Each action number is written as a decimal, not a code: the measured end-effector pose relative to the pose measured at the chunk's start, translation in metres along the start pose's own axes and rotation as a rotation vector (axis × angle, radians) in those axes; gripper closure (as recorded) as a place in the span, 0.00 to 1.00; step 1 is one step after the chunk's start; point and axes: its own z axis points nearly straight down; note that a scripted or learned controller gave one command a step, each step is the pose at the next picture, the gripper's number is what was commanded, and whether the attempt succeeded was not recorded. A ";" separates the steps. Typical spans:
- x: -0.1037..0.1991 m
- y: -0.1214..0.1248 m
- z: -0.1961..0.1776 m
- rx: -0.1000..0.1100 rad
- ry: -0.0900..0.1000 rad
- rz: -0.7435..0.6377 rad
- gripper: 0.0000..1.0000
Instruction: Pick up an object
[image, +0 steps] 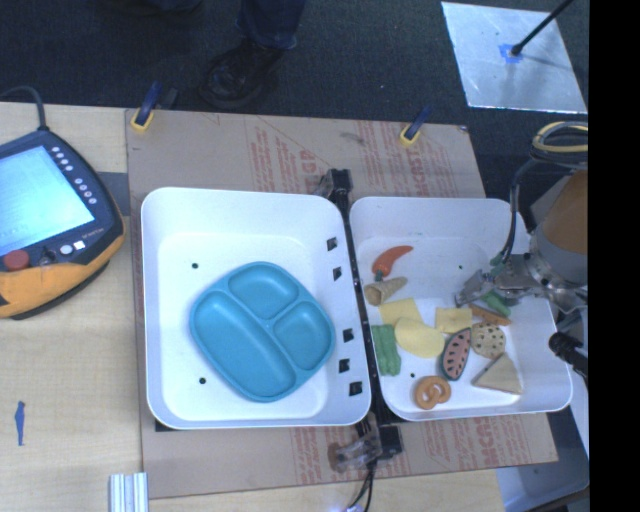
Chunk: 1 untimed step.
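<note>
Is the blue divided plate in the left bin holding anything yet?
Empty. The blue plate lies flat in the left bin, all three compartments showing bare blue.

A blue divided plate (262, 330) lies in a white bin (160, 300); a red-orange pepper (392, 258) lies opposite.

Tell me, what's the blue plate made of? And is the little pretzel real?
The blue plate looks like smooth moulded plastic: one even colour, rounded compartments, a soft sheen. The pretzel is probably a plastic or rubber toy, since it lies among other small pretend foods, though it is too small to be sure.
</note>
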 end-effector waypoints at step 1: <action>0.002 -0.087 0.005 0.020 0.006 0.001 0.00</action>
